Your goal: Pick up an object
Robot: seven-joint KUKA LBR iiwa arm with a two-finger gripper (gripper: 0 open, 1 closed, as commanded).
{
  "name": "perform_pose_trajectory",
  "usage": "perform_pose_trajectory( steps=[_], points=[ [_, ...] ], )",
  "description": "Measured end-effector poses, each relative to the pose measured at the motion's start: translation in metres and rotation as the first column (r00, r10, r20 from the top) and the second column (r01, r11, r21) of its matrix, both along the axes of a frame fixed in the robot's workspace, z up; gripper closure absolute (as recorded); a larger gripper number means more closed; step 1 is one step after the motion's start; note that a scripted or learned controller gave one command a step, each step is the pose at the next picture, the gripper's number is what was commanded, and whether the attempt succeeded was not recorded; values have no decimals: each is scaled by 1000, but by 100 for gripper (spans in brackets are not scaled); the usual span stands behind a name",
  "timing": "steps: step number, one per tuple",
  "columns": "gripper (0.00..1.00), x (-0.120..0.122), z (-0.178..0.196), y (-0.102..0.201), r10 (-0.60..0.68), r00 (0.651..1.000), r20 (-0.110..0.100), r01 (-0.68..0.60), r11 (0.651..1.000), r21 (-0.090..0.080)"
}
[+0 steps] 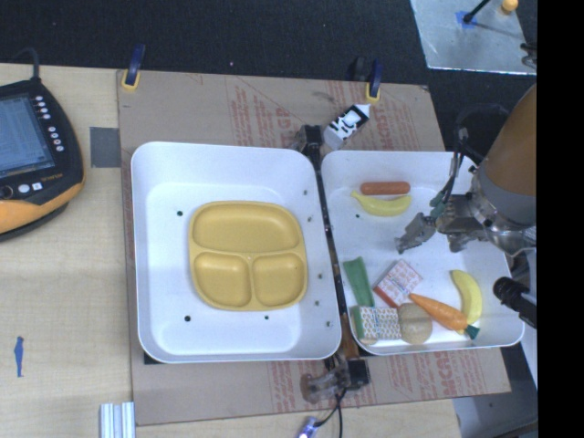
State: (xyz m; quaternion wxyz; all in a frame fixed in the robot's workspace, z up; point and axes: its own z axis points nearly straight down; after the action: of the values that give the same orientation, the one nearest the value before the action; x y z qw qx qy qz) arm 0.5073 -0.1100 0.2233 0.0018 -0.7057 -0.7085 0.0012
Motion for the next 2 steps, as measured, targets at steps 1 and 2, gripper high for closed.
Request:
perform_pose_trajectory(
  steps=[1, 2],
  points=[
    [0, 59, -71, -86, -1, 1000, -1, 1, 1000, -3],
    [0, 125, -69, -30, 3, 1000, 1, -3, 1000, -2]
  ],
)
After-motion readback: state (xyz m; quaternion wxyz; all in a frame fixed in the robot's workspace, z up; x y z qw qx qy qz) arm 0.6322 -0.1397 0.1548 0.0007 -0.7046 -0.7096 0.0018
